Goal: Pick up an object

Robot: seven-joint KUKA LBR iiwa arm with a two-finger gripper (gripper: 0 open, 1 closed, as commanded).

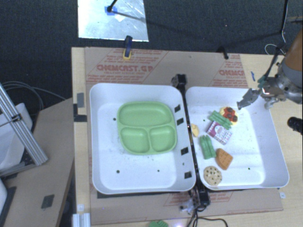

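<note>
Gripper (255,97) hangs over the top right corner of the right bin (272,145) — its fingers look spread apart, with nothing between them. Just to its left lies a small burger (226,115). Below that sit a pink box (219,132), a green pod (207,147), an orange piece (223,158) and a cookie (212,175). The left bin (102,141) holds a green tray (145,127).

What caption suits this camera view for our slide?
Gripper hovers above right bin of toy food; green plate sits in left bin.
</note>
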